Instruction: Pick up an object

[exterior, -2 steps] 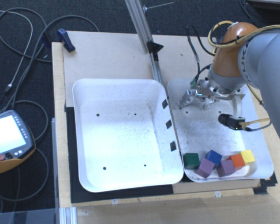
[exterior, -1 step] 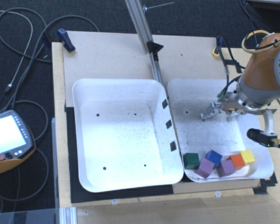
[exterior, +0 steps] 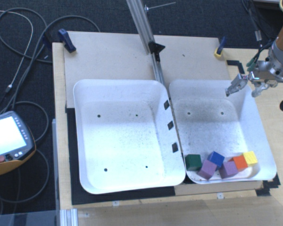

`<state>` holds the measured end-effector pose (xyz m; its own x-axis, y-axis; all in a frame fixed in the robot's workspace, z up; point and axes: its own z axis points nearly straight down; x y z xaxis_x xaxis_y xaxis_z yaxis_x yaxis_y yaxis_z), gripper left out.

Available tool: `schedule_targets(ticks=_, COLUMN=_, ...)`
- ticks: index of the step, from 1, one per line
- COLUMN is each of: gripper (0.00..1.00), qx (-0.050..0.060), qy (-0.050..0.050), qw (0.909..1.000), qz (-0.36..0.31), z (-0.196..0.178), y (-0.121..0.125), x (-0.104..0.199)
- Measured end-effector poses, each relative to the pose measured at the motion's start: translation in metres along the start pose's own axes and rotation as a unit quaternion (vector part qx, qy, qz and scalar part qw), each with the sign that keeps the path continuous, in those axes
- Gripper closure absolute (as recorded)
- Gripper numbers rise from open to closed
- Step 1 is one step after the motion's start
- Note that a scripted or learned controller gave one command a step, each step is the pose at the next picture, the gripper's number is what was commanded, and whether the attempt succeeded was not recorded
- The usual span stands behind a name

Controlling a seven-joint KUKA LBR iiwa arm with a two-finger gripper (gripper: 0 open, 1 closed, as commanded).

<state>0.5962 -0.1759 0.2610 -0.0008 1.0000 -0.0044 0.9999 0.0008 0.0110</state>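
Several small blocks lie along the near edge of the right bin [exterior: 254, 121]: a green cube [exterior: 194, 162], a blue cube [exterior: 216, 158], two purple blocks [exterior: 208, 169] [exterior: 228, 168], an orange cube [exterior: 240, 162] and a yellow cube [exterior: 250, 157]. My gripper [exterior: 246, 88] hangs over the far right corner of that bin, well above and away from the blocks. Its two fingers are spread apart and hold nothing.
The left bin [exterior: 85, 126] sits beside the right one, with a metal rail [exterior: 141, 22] running up from between them. Blue [exterior: 66, 40] and yellow [exterior: 220, 49] clamps hold the board's back corners. A teach pendant [exterior: 7, 142] and cables lie on the floor at left.
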Motion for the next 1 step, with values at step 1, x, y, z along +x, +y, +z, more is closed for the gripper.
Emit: schedule_targets(ticks=1, gripper=0.00, qx=0.010, qy=0.004, qw=0.9999, qz=-0.001, z=0.1467, y=0.0295, x=0.0092)
